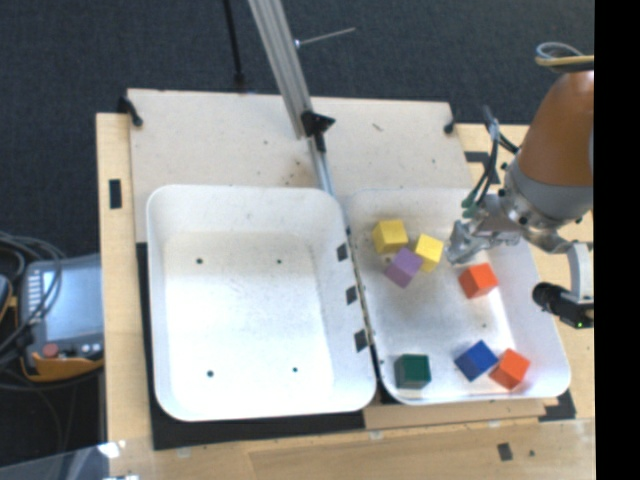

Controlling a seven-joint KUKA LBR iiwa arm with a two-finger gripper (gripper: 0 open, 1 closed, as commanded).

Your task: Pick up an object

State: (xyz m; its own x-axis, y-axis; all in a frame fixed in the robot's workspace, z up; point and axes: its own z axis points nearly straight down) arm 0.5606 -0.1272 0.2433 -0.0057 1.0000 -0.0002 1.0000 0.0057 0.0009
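Gripper (462, 248) is hovering low in the right bin (540, 368), between the yellow cube (429, 251) and orange cube (478, 280). Can't tell how open the fingers are. I'd center over one cube before closing, since the purple cube (404, 267) crowds the yellow.

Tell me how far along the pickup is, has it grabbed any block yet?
Nothing looks picked up so far: all seven blocks sit on the floor of the right bin. In hand: the gripper is low inside that bin, between the yellow block and the orange block. Left to do: close on one block and lift it.
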